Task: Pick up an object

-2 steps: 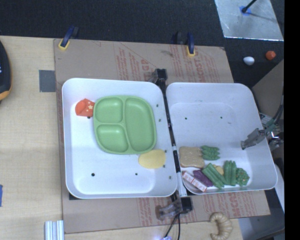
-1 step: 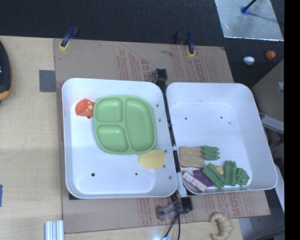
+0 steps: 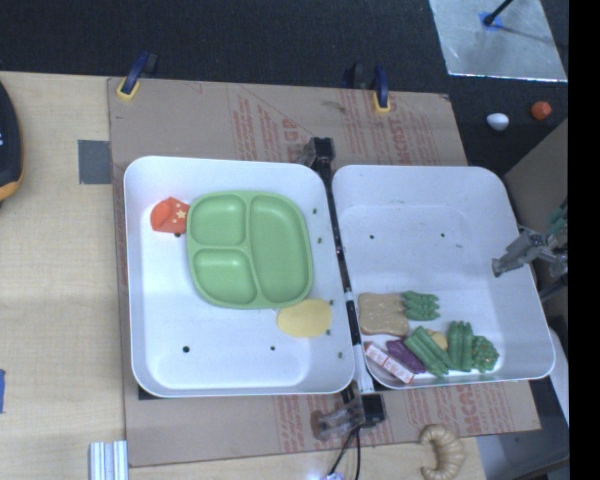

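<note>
Cardboard sheeting covers the wooden tabletop (image 3: pixel 50 298), clamped at the far edge, and two shallow white bins sit on it side by side. I take the right bin (image 3: pixel 430 198) as my landmark. The pincer (image 3: pixel 515 256) hangs at that bin's right rim, about halfway along it; from this slanted view I cannot tell whether it is open or closed, and I see nothing gripped in it.

My likeliest targets lie in the bin's near corner, below and to the left of the pincer: a tan toast slice (image 3: pixel 382 313), a bumpy green vegetable (image 3: pixel 421 304) touching it, long ribbed green pods (image 3: pixel 460 345) lying roughly front to back, and a purple-and-white packet (image 3: pixel 392 358). All look like smooth moulded plastic play food, packed close together.

Left of the landmark, the other bin (image 3: pixel 155 358) holds a glossy green divided plate (image 3: pixel 250 250), a red toy (image 3: pixel 168 215) beside it and a flat yellow piece (image 3: pixel 304 318).

I judge the pods nearest, so the reach goes nearward and slightly left.
</note>
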You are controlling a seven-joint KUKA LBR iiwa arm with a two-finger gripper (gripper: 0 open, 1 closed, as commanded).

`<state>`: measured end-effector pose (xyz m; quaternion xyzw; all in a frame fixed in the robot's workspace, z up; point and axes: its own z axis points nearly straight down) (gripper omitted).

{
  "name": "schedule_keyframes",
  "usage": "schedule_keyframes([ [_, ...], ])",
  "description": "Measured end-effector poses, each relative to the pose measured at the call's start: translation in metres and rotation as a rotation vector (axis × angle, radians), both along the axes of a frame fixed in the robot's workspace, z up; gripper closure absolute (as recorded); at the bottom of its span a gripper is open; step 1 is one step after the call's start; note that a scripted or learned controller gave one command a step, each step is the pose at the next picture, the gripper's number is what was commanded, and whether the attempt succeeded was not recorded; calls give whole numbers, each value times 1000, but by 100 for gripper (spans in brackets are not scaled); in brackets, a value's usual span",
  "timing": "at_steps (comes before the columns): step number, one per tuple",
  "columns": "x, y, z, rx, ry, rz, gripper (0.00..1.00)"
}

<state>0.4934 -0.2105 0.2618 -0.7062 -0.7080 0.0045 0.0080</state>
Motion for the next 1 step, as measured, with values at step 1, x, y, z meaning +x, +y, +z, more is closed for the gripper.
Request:
schedule_keyframes([
  [1,22,-2,109,-10,-28,3,0],
])
